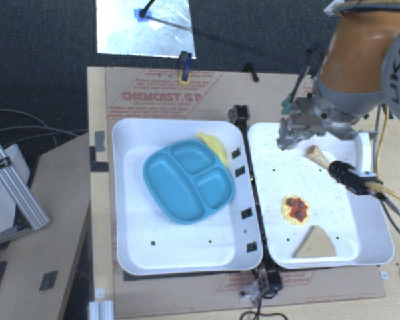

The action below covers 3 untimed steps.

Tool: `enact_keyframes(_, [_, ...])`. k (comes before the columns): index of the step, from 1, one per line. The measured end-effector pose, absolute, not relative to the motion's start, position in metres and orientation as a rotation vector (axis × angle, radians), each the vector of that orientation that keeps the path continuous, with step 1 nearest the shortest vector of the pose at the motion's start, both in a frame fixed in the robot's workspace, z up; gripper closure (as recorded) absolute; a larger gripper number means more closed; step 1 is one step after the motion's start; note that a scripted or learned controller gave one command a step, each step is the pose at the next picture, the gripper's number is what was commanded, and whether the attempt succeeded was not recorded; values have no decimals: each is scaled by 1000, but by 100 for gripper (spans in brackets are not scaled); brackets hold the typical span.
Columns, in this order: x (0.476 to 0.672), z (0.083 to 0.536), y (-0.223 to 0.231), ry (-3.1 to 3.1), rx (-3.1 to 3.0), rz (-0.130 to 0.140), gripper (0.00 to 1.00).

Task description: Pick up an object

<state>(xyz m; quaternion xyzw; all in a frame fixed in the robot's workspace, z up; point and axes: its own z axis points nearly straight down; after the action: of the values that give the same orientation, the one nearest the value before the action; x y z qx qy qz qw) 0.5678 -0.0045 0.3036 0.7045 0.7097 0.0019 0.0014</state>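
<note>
1. Nearest the front, a tan wedge (pixel 315 244) lies flat on the floor of the right bin (pixel 350 222). Being so low, it could slip out of a grasp or be shoved against the front wall.
2. Just behind it, and apart from it, sits a round yellow piece (pixel 295 209) with a red top. It looks low and rounded. In my judgement a squeeze may skid off it or crush it.
3. Further back lies a small tan piece (pixel 316 155), the object closest to the claw (pixel 287 139) but not touching it.
4. The claw hangs over the far left corner of the right bin, close to the rim shared with the left bin (pixel 187 245).
   - No object is visible in it, and whether it is open or closed cannot be told.
   - The floor beneath looks bare, so a straight descent would likely grasp nothing or strike the rim.
5. In the left bin a blue plate (pixel 187 187) lies flat, with a yellow piece (pixel 215 145) tucked at its far edge. The plate looks too broad to grip, and the yellow piece is partly hidden.
</note>
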Motion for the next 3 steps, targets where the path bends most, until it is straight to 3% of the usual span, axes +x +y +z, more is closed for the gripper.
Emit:
enact_keyframes(1, [521,316,9,2230,2215,2,100])
enact_keyframes(2, [502,328,39,2228,2214,4,100])
enact_keyframes(3, [514,364,86,2227,2214,5,100])
